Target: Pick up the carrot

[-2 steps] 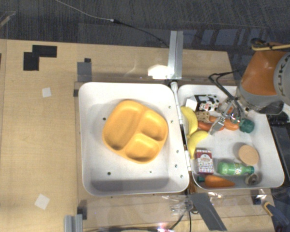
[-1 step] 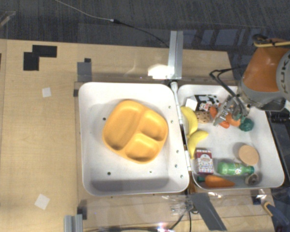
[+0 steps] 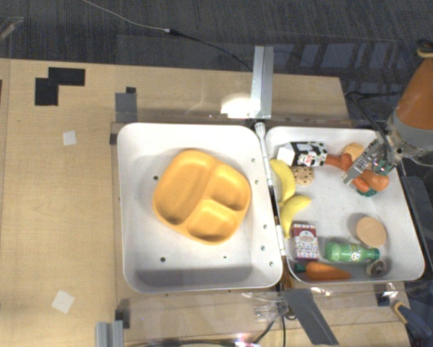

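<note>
One carrot (image 3: 327, 271) lies at near edge of right bin (image 3: 413, 231), untouched; tool (image 3: 371, 166) low at far side among other toys, well apart; finger state: cannot tell; approach step pending, judged: next move must carry tool across bin to carrot

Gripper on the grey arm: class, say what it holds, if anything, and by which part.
It cannot be told. The two-finger gripper sits over a small orange-red toy in the right white bin; the long orange carrot lies apart, untouched.
</note>
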Robot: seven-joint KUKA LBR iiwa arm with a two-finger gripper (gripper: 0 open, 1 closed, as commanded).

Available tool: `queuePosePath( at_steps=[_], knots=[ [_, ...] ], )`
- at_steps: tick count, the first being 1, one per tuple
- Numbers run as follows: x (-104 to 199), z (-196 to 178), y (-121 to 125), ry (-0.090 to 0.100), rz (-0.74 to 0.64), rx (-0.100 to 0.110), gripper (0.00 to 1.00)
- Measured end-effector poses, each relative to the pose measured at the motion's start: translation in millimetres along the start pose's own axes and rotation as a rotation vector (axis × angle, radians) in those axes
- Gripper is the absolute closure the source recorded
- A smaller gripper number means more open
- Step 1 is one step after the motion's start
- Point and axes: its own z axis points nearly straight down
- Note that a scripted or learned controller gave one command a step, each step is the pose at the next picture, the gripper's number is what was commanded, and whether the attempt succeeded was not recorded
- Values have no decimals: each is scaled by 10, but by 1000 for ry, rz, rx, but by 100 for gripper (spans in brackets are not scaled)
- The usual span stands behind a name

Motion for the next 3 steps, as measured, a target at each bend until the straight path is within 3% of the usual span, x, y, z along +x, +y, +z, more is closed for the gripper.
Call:
queuePosePath(
  at_steps=[1,2,3],
  knots=[
    [310,318,-376,4,192,2,100],
    [301,-80,-616,1,419,2,100],
    [962,-402,-353,5,719,3,100]
  ],
)
